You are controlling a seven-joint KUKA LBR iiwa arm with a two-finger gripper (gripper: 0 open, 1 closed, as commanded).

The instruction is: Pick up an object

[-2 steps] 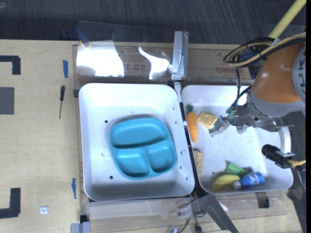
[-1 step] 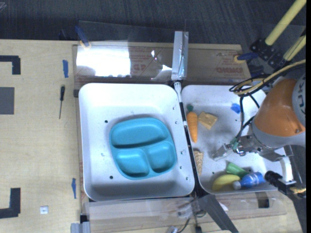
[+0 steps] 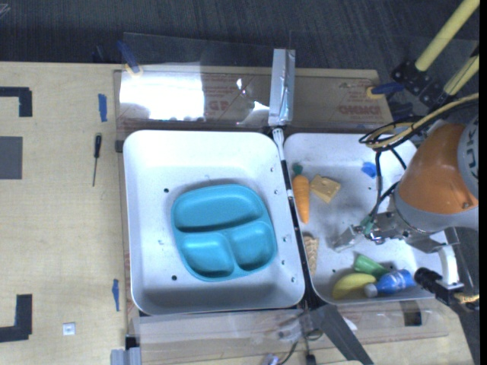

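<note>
Objects: you are looking at several small items lying in the right bin (image 3: 335, 144); none is sitting between the gripper's fingers.
Carrot: an orange carrot (image 3: 302, 197) is lying along the right bin's left wall, its green top pointing toward the far edge.
Tan block: a tan wedge-like piece (image 3: 326, 188) is resting just beside the carrot; what it is stays hard to tell.
Near-edge group: a green item (image 3: 369, 264), a yellow banana-like item (image 3: 353, 284) and a blue item (image 3: 395, 281) are crowding together at the right bin's near edge, touching or overlapping, so their outlines are blurring into each other.
Brown strip: a speckled brown piece (image 3: 310, 251) is lying against the left wall, nearer you than the carrot.
Blue scrap: a small blue bit (image 3: 370, 169) is showing near the far right of the bin, partly behind cables.
Gripper: the gripper (image 3: 346, 239) is hanging low over the middle of the right bin; you cannot tell its spread, since it is reading as a grey blur.
Arm: the orange band (image 3: 435, 177) and grey wrist are covering the bin's right side, hiding that wall.
Left bin: the left bin (image 3: 144, 158) is carrying a blue divided tray (image 3: 223, 230) in its middle.
</note>
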